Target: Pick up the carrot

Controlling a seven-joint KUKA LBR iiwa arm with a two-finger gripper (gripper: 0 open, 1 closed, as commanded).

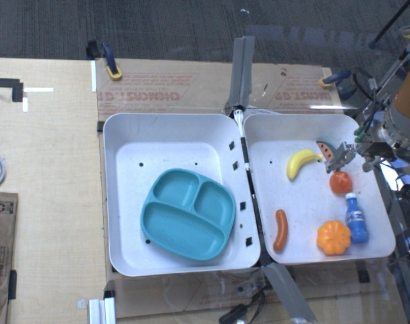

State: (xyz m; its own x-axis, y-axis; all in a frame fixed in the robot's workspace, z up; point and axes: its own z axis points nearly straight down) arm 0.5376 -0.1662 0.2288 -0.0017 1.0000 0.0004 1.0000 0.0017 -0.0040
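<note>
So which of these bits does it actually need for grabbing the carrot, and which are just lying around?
Part of the job:
carrot, in the right bin
gripper, at that bin's far right edge

Just lying about:
banana
watermelon slice
tomato
blue bottle
small pumpkin
teal divided plate, in the left bin

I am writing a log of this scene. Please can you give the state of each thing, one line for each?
Carrot: lying flat, right bin, untouched.
Banana: lying, right bin.
Watermelon slice: lying beside the gripper.
Tomato: resting, right bin.
Bottle: lying on its side.
Pumpkin: sitting upright.
Blue tray: flat in left bin.
Gripper: over right bin's edge.
</note>
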